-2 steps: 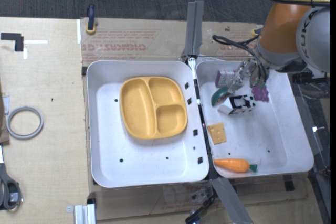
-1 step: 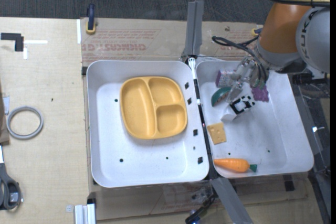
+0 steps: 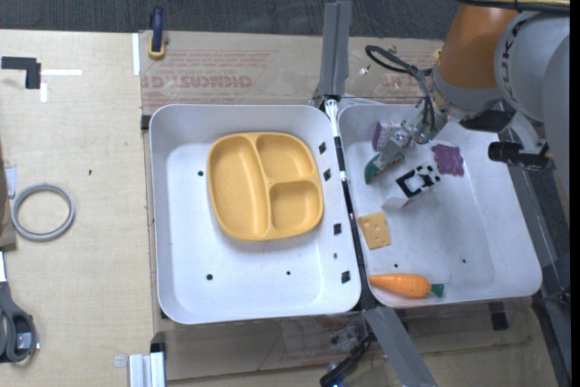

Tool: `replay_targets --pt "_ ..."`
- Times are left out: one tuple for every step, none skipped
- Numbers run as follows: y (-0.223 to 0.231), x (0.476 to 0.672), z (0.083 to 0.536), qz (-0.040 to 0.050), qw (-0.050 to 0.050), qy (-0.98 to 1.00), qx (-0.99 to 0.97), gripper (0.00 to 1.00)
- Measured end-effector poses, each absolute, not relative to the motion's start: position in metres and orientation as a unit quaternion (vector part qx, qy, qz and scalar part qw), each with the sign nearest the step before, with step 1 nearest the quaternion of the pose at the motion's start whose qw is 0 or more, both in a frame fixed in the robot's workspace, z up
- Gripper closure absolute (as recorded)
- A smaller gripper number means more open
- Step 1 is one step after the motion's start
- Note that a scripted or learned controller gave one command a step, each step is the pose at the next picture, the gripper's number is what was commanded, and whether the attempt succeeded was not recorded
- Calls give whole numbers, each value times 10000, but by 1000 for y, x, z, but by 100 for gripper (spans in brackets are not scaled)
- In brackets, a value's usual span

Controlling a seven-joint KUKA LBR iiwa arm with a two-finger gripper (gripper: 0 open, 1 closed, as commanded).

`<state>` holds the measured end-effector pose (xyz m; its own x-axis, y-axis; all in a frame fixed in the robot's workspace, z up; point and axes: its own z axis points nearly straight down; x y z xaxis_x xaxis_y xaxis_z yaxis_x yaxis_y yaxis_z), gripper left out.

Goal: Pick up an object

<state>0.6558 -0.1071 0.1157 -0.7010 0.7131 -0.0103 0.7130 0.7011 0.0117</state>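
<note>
Bins sit side by side on the bench (image 3: pixel 72 131), the left bin (image 3: pixel 181 285) holding a yellow divided plate (image 3: pixel 265 186) that lies flat a little far of the middle. The right bin (image 3: pixel 489 267) holds the loose things. A carrot (image 3: pixel 401 285) with a green tip lies along its near edge, close to the left corner. A cracker (image 3: pixel 374 230), tan and square, lies just far of the carrot, near the divider between the bins. A black and white block (image 3: pixel 418 181) sits towards the far middle, and a purple piece (image 3: pixel 448 159) lies just right of it.

The arm (image 3: pixel 507 50) comes in from the right, its orange band above the far right corner of that bin. The pincer (image 3: pixel 399 143) is low over the far left part of the right bin, just far and left of the block, with a small teal thing (image 3: pixel 372 169) at its left side. Whether it is clenched or released cannot be told, nor whether it touches anything.

On the bench left of the bins lie a grey ring (image 3: pixel 41 211) and, at the near corner, scissors (image 3: pixel 16 331).
</note>
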Motion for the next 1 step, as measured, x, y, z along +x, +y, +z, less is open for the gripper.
replay_targets --pt "-115 654 99 10 -31 8932 4496 0"
